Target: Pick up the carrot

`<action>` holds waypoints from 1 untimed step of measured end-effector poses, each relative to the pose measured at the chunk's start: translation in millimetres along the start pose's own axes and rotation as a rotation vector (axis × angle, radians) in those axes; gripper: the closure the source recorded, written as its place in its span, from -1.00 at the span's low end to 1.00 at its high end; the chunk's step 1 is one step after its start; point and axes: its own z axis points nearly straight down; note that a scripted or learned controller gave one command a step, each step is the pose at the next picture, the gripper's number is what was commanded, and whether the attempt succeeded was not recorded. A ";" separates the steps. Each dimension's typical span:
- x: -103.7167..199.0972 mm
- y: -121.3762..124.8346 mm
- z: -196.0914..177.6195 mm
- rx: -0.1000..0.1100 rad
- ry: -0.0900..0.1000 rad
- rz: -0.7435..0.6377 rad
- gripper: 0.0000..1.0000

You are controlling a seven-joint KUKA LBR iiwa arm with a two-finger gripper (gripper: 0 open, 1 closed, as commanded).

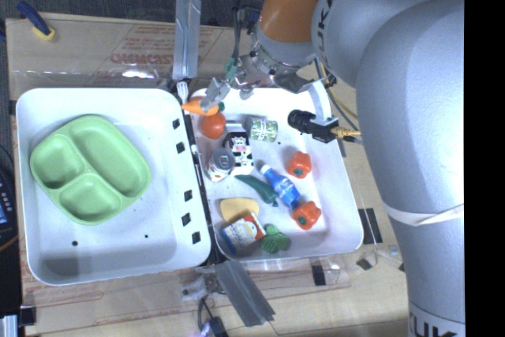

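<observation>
Grey arm (394, 91) looms closest, reaching in from three o'clock. Its fingers (211, 99) sit at the carrot (195, 106), a small orange piece at eleven o'clock in the right bin (347, 201), against the dividing wall. I cannot tell how far they are open. It looks light, stiff and smooth; pinching mid-body seems safest. A tomato (211, 125) lies just beside it.

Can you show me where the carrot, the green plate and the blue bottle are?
carrot (195, 106): camera view, on its orange body by the bin's left wall.
green plate (89, 167): camera view, on its middle ridge.
blue bottle (279, 187): camera view, on its blue body.
</observation>
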 end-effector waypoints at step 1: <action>0.0 0.0 0.0 0.000 0.000 0.000 -1.00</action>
